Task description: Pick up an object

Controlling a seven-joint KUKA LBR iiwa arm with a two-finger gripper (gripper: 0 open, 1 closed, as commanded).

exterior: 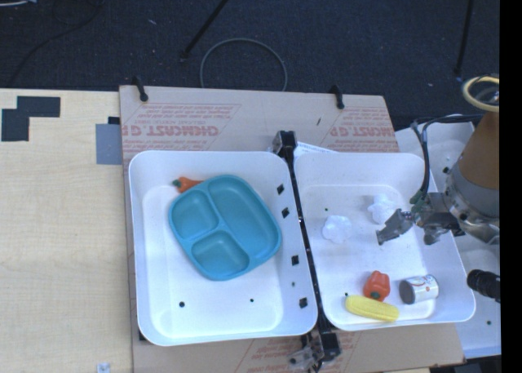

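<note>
Hovering over the right bin (408, 169), the claw (412, 228) gapes wide, holding nothing.

Two white bins (155, 200) are seen on brown cardboard (245, 122) printed with red lettering. A turquoise divided plate (224, 227) and an orange item (187, 184) are shown in the left bin. In the right bin, a yellow corn cob (372, 308), a red-orange pepper (376, 285), a silver can (419, 289) and two white pieces (336, 228) are seen.
</note>
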